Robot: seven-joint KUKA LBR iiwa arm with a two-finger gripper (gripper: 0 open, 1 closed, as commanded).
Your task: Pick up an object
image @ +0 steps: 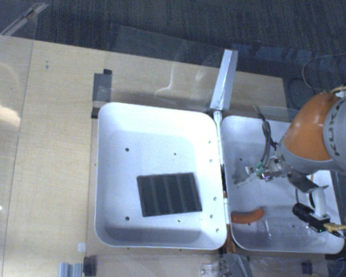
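We see 2 white bins side by side: the left bin (118,136) holds a dark ribbed mat (169,193), and the arm (325,134) reaches over the right bin (240,135). We cannot tell the gripper's (261,171) state. An orange sausage-shaped piece (247,216) lies by that bin's front left corner.
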